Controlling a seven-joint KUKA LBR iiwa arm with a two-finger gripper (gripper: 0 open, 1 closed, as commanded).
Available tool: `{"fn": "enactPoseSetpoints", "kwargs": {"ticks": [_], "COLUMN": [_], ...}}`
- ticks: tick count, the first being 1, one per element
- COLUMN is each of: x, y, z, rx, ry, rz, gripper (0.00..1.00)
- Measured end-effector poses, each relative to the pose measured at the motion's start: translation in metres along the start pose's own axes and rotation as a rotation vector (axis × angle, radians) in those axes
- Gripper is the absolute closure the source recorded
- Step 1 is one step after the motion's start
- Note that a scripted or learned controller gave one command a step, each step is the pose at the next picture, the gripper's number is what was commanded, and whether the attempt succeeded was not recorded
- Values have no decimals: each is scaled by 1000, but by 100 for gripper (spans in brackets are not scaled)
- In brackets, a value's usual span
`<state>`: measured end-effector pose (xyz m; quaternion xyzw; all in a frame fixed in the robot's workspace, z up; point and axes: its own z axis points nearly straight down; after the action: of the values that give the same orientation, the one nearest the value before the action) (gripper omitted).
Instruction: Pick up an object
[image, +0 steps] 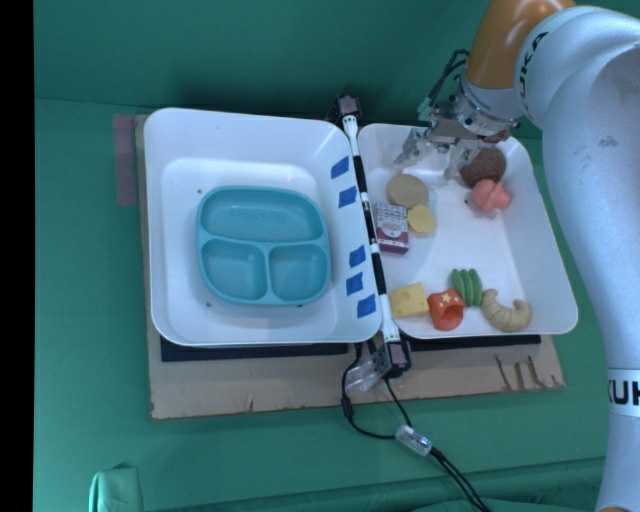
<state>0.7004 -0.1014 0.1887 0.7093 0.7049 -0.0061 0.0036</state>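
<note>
My gripper (430, 158) hangs over the far end of the right bin (540, 250), its fingers (408, 152) spread open with only white bin floor between them. A brown round piece (486, 163) lies just right of it, with a coral-pink toy (489, 195) beside that. A tan potato-like piece (407, 189) and a yellow disc (422, 220) sit just in front of the gripper. A small red box (392, 228) rests by the bin's left wall. Near the front lie a cheese wedge (408, 299), a red pepper (446, 309), green beans (466, 283) and a croissant (507, 313).
The left bin (180, 140) holds a teal divided plate (264, 246). A black-and-white bar with blue tape tabs (362, 230) runs between the bins. A cable (400, 425) trails off the front of the cardboard base. The grey arm (600, 220) stretches along the right side.
</note>
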Motion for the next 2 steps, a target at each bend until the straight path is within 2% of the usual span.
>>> {"fn": "enactPoseSetpoints", "kwargs": {"ticks": [2], "x": [-1], "y": [0], "z": [2], "rx": [1], "ry": [4], "rz": [-3], "gripper": [0]}}
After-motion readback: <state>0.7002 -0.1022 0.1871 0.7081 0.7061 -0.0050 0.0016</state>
